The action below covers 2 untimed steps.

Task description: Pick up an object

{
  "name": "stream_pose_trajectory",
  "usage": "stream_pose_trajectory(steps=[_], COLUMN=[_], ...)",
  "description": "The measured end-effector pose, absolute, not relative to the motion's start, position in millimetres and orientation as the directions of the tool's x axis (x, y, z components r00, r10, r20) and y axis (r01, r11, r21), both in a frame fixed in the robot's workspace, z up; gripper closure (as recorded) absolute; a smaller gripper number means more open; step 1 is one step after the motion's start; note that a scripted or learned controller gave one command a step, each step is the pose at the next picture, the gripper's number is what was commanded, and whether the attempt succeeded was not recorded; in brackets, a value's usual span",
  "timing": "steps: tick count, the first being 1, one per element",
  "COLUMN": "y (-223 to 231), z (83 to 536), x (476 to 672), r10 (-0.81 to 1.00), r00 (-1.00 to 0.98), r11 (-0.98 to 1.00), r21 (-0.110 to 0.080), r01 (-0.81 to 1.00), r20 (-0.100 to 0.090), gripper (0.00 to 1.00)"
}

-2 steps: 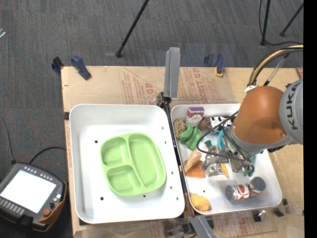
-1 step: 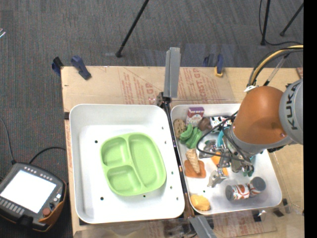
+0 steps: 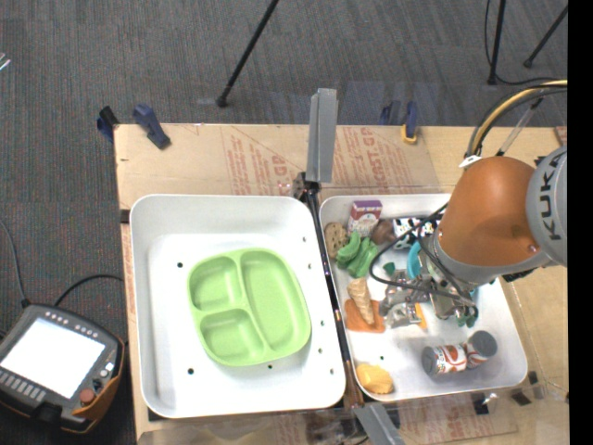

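My two-finger metal claw (image 3: pixel 404 311) hung low mid-way in the right shallow white plastic bin (image 3: pixel 512 341), its state indeterminable, apparently approaching a grasp; the next move required closing on one item.

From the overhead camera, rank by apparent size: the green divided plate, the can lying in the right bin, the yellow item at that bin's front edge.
Largest to smallest:
1. green divided plate, by far the largest, in the left bin.
2. can, lying on its side in the right bin.
3. yellow item, somewhat smaller than the can.

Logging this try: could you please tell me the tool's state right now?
Tool: cannot be told; it sits low in the right bin.
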<state>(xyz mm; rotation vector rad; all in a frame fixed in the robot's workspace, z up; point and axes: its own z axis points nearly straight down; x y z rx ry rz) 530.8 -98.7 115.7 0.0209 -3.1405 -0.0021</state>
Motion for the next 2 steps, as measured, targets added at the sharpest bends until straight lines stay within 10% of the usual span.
stream_pose_trajectory(steps=[1,2], y=[-91,-83], z=[275,109], x=[556.3,564.4], r10=[-0.082,-0.129], r00=[-0.996,-0.992], r11=[0.997,0.992], r21=[-0.003,0.002], r01=[-0.082,-0.129], r20=[-0.015,0.002], gripper=[1.00,1.00])
